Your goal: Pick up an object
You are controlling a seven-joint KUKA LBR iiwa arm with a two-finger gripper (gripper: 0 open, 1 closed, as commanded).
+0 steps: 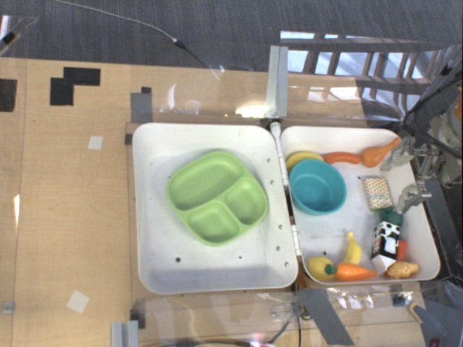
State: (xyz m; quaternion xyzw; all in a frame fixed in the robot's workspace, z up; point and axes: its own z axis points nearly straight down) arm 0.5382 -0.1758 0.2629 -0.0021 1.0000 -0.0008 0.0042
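My gripper (403,177) hovers at the right side of the right bin (311,248), open, with nothing between its fingers. One fingertip (395,157) is next to an orange drumstick toy (377,152); the other fingertip (409,196) is just right of a tan waffle cracker (377,192). A small green piece (391,217) lies below it, above a black-and-white cow-patterned carton (387,240). A teal bowl (317,186) sits at the bin's left, with a yellow item (302,158) behind it and a red-orange sausage shape (341,159) beside that.
A banana (352,249), a lemon (318,267), a carrot (355,272) and a brown nugget (402,270) line the right bin's front edge. The left bin (155,259) bears a green divided plate (216,196). A metal frame (347,60) stands behind the bins.
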